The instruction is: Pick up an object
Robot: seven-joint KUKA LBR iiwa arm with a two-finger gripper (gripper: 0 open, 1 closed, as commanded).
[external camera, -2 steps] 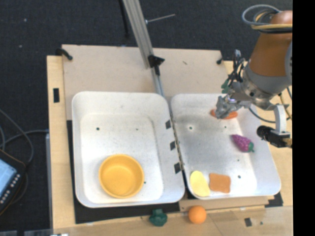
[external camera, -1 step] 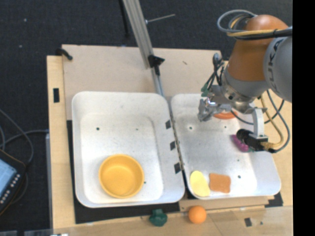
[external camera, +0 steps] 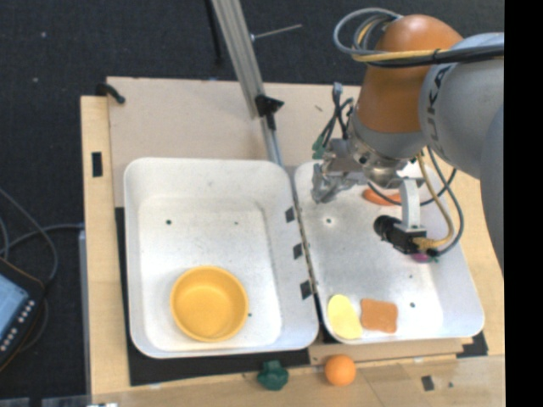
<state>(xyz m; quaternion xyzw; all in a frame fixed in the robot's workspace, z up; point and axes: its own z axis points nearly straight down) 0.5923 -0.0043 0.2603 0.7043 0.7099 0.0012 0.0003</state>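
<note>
Nearest the lens, on the bare strip of bench [external camera: 178,117] in front of the bins, sit one orange ball [external camera: 339,370] and one small green piece [external camera: 272,376]. Both are well apart from the gripper [external camera: 323,191], on its camera side. One grey arm [external camera: 462,100] with its orange band reaches in and puts the gripper over the far corner of the right bin [external camera: 361,257], just beside the wall the two bins share. Whether it is spread or pressed together I cannot tell, because the wrist hides it from above. Of the two white bins, the left bin [external camera: 212,197] lies on the gripper's other side across that shared wall. It holds one yellow bowl [external camera: 209,303], upright in the near part, well apart from the gripper. A single slanted metal rail [external camera: 241,49] runs off beyond the gripper toward the far edge of the bench. The right bin holds three smaller things. One orange block [external camera: 379,315] and one pale yellow piece [external camera: 342,316] touch or nearly touch at the near wall, toward the camera from the gripper. One red-orange thing [external camera: 379,197] lies close beside the gripper on the arm's side, half hidden by the wrist, so its shape is unclear.
</note>
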